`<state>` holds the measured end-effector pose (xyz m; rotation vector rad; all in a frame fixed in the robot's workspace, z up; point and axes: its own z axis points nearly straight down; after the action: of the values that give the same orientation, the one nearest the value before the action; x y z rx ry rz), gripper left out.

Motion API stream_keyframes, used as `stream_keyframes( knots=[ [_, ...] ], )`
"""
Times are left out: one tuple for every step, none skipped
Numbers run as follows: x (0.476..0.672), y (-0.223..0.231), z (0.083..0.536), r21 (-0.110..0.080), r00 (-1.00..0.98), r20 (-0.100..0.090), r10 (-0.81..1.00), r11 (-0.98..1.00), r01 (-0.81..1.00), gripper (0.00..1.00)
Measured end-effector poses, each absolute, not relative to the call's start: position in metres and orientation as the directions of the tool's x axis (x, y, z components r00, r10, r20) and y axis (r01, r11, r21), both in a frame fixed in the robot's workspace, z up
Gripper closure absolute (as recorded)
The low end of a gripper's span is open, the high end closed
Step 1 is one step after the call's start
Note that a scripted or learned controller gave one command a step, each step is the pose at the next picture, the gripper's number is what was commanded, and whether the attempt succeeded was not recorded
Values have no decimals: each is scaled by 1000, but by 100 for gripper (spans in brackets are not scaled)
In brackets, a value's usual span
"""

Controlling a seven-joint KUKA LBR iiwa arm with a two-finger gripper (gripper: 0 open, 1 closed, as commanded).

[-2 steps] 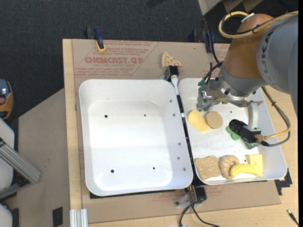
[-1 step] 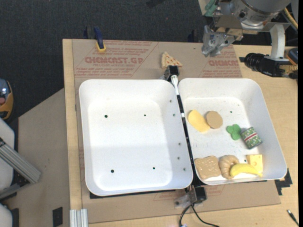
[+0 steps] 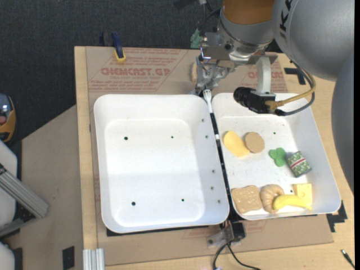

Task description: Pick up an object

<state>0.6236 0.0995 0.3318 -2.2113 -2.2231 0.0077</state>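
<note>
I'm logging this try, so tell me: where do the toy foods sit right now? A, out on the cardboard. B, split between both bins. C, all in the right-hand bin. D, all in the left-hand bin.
C: the toy foods, such as the banana and cracker, lie in the right-hand bin.

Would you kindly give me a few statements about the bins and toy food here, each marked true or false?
1. The yellow banana lies in the right white bin. True.
2. The green leafy piece sits in the left white bin. False: it is in the right bin.
3. The gripper is above the far end of the seam between the bins. True.
4. The tan square cracker lies at the right bin's far edge. False: it lies at the near edge.
</note>
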Motion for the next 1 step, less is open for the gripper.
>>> stream_keyframes(
  knots=[
    [615,72,355,3,2,-1,1000,-2,1000,100]
  ],
)
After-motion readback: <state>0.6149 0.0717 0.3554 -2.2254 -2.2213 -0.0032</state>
